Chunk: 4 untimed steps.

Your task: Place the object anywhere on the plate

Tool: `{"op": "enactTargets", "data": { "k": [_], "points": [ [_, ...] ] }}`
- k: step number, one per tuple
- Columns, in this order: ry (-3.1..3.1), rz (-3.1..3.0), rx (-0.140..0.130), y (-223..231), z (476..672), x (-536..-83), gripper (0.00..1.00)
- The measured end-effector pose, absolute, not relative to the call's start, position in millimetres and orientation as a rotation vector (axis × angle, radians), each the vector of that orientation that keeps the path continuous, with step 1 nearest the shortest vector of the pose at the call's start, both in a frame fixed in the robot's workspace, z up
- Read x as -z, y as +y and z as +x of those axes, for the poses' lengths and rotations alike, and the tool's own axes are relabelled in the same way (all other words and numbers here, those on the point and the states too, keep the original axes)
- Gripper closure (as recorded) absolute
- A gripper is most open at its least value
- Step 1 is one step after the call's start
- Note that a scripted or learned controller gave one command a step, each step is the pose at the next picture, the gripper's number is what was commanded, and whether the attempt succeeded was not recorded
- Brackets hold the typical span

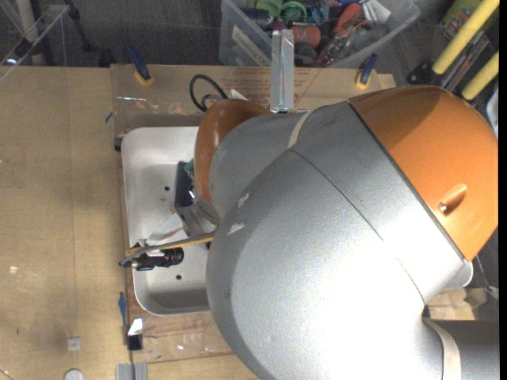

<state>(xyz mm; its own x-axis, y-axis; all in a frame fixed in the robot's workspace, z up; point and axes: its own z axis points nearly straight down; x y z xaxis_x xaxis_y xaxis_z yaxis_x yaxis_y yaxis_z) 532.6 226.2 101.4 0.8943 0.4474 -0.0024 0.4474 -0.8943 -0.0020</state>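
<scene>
1. Brown round plate: it sits just beyond the gripper, on the arm's side, at the far inner part of the shallow white bin. The bulky grey arm hides most of it.
2. The gripper is low inside the bin, near its middle. I cannot tell whether it is apart, together or clamped on anything.
3. A small teal-green thing shows between the gripper and the plate's edge. I cannot tell whether it touches either.
4. Away from the arm, open white bin floor runs from the gripper to the rim.
5. Past that rim the tan wooden bench top spreads wide and flat.
6. Well beyond the gripper, at the bench's far edge, are a black cable loop, a blue clamp and a clear plastic crate of coloured toys.
</scene>
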Motion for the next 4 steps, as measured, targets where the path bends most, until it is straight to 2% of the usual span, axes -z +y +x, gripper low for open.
{"op": "enactTargets", "data": {
  "k": [1, 2, 3, 4],
  "points": [
    [-0.394, -3.112, 0.021, 224, 507.6, -91, 1.00],
    [-0.317, -3.122, 0.014, 225, 567.2, -88, 1.00],
    [-0.423, -3.113, -0.004, 166, 637.4, -171, 1.00],
    [-0.474, -3.105, -0.011, 187, 559.3, -135, 1.00]
  ]
}}
